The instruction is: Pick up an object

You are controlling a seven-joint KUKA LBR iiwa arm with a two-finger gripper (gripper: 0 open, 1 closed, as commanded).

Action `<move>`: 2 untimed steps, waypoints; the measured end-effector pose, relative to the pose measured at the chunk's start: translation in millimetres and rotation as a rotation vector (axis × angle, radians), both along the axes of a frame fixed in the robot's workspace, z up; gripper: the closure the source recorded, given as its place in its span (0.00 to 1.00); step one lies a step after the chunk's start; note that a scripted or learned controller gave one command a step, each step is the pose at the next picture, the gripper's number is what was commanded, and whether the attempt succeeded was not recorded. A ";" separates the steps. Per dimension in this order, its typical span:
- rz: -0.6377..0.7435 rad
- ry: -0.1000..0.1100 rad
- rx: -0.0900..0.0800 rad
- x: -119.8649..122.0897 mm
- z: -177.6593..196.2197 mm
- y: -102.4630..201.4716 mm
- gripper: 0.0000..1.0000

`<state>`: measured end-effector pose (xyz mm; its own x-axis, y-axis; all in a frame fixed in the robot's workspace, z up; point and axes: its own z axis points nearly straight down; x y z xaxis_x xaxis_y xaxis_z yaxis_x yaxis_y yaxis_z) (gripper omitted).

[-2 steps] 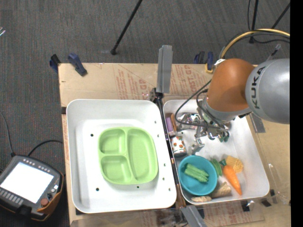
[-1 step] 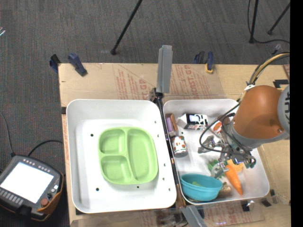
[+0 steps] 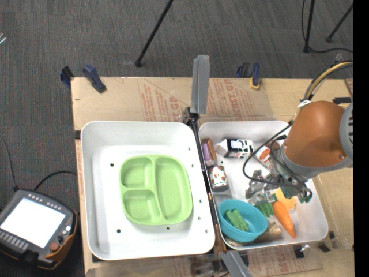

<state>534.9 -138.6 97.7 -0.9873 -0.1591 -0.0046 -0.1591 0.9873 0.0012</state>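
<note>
The right bin [image 3: 311, 227] holds a blue bowl [image 3: 242, 219] with green beans, an orange carrot [image 3: 284, 217], a small can [image 3: 218, 178], a black-and-white carton [image 3: 238, 148] and a purple-and-brown item [image 3: 208, 152] along its left wall. My gripper [image 3: 264, 195] hangs low in this bin under the orange wrist band [image 3: 316, 134], just right of the bowl and left of the carrot. Its fingers are lost in the clutter beneath it, and I see nothing clearly held.
The left bin [image 3: 92, 154] holds a green divided plate [image 3: 155, 189]. A grey post [image 3: 200, 85] stands at the back between the bins. Clamps sit on the cardboard-covered bench's far edge, and a tablet pendant [image 3: 31, 227] lies on the floor at the left.
</note>
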 end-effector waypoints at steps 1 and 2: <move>-0.015 -0.009 0.002 61.9 95.0 102.9 1.00; 0.631 0.003 0.000 38.3 76.7 39.3 1.00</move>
<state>573.2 -99.3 174.5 -0.7035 -0.7107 -0.0022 -0.7107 0.7035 0.0019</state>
